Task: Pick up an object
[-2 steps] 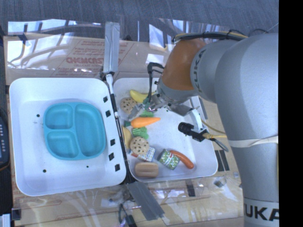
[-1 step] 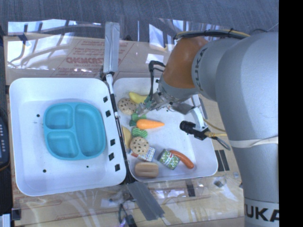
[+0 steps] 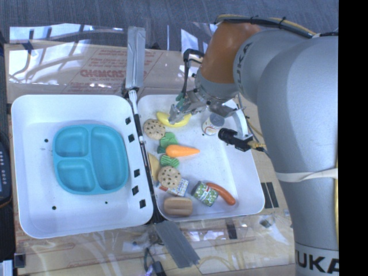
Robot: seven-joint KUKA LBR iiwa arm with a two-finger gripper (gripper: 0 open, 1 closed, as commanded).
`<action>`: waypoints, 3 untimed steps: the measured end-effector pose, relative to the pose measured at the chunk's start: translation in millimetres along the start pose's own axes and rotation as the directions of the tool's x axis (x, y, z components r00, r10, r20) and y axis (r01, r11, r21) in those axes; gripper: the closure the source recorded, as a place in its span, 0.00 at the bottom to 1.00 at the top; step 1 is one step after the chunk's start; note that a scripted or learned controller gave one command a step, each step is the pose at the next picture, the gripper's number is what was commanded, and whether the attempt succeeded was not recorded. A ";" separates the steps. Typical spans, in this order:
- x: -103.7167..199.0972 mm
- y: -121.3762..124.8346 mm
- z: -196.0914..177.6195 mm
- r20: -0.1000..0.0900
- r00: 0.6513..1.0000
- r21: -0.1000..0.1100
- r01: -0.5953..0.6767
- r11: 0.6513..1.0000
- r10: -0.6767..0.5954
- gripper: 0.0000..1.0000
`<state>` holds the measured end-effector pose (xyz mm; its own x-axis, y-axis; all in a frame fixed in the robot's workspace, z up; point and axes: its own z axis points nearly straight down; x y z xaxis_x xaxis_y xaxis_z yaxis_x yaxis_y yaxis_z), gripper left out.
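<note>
Across the bench's cardboard sheet, faint red print reads roughly "CHEMCAS", and white letters "UKA" show on the arm's base at lower right. Right bin: the tool sits low over a yellow toy banana at the bin's far end; whether its fingers are apart or together cannot be told. Just beside the banana lie a round cookie, a green leafy piece and an orange carrot. Nearer the front sit a second cookie, a green-labelled can with unreadable print, a red sausage and a brown bread roll. Left bin: a blue divided plate
</note>
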<state>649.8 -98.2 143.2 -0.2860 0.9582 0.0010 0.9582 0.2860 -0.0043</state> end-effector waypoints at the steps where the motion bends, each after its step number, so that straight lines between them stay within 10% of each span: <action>1: 0.1 -0.4 0.8 -0.001 1.000 0.001 0.000 1.000 0.000 0.00; 2: 23.5 14.7 -46.6 0.000 0.988 -0.001 -0.154 0.988 0.154 0.00; 3: 5.9 -33.5 48.2 0.000 0.976 -0.009 -0.216 0.976 0.216 0.00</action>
<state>615.9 -102.1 95.1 -0.0725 0.9974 0.0001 0.9974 0.0725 0.0045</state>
